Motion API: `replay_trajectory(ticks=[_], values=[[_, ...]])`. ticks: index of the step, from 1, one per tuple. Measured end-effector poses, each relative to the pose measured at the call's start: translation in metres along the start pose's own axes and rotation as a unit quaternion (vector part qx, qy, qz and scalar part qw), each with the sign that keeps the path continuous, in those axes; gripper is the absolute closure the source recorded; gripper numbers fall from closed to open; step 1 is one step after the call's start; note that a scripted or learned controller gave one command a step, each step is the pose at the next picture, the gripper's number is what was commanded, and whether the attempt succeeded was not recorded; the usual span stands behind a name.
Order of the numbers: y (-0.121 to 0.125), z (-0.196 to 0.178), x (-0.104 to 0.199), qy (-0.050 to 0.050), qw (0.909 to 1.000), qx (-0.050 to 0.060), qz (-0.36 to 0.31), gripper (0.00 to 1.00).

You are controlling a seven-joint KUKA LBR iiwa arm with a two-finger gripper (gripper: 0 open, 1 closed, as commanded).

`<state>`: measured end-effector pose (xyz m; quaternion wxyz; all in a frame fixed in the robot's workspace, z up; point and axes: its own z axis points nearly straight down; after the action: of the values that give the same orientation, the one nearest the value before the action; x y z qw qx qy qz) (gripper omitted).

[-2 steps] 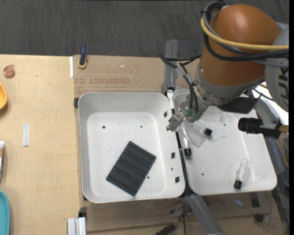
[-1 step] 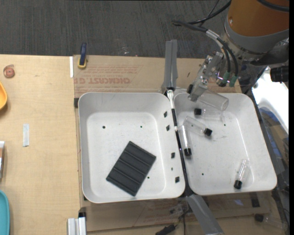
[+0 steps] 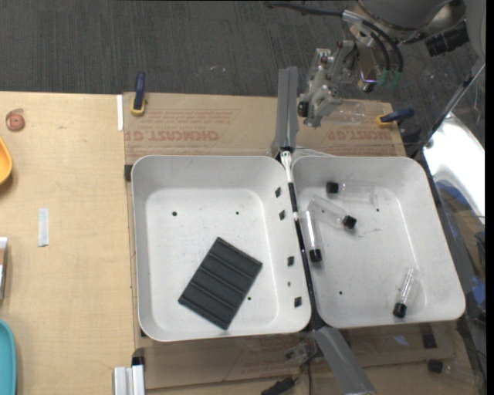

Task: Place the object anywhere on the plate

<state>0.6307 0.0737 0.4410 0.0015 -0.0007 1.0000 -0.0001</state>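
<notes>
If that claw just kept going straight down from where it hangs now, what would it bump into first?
Probably the brown cardboard behind the right white bin. The gripper hangs above the bin's far rim, and a clear tube shows beside it, but depth is hard to judge here.

You look down from one fixed camera set high above the bench, tilted so the far edge of the bench sits at the top of your view and the near edge at the bottom. The two white bins lie side by side across the middle: the left bin (image 3: pixel 154 185) and the right bin (image 3: pixel 421 200) both fit whole, so you stand well back. The arm (image 3: pixel 401 15) enters from the upper right, cut off by the top edge. Dark floor (image 3: pixel 154 46) runs along the top, and the cardboard (image 3: pixel 201 127) under the bins shows behind them.
</notes>
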Motion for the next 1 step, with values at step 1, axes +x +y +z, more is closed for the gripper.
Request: replay_trajectory(ticks=[1], values=[[0.0426, 0.0111, -0.0292, 0.0, 0.9895, 0.0, 0.144, 1.0]])
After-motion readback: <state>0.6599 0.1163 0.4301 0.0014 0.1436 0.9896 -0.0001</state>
